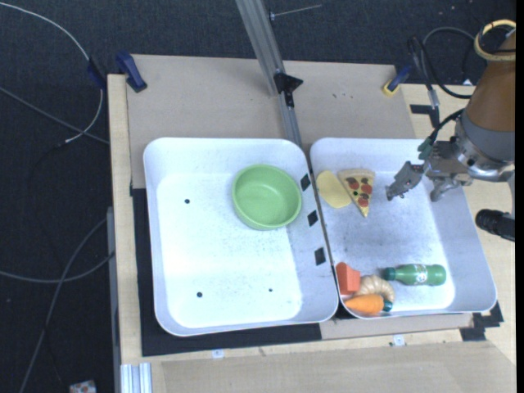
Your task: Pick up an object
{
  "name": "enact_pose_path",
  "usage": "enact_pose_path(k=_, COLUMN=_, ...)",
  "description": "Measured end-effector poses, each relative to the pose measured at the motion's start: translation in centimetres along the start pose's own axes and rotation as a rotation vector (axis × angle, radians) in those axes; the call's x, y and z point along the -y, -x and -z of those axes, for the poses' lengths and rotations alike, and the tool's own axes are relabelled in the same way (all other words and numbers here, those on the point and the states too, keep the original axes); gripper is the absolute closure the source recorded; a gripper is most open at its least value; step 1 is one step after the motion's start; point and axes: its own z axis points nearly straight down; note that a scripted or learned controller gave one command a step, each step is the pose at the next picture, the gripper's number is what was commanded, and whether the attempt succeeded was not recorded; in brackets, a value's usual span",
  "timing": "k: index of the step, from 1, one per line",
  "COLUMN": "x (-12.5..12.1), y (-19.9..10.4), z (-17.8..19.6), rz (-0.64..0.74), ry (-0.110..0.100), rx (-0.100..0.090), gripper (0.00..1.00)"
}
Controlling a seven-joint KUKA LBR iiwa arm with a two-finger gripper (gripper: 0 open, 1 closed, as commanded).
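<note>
Carrot (366, 304), bottle (417, 275) and pizza slice (359, 190) share the right bin (458, 236); jaws spread, empty.

Two bins (164, 219), one bowl (266, 196), one bottle (417, 275).

Dark blue-black carpet floor (57, 219) all around the bench (205, 97), which has a plain tan wooden top. Thin pale cables (49, 23) trail over the carpet left of the bench. Blue clamps (129, 70) grip its far corners, and a grey metal pole (258, 31) slants up from its far middle.
</note>
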Motion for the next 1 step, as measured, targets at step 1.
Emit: enact_pose_path(k=1, x=0.57, y=0.59, z=-4.74, rz=0.000, ry=0.001, rx=0.000, gripper=0.00)
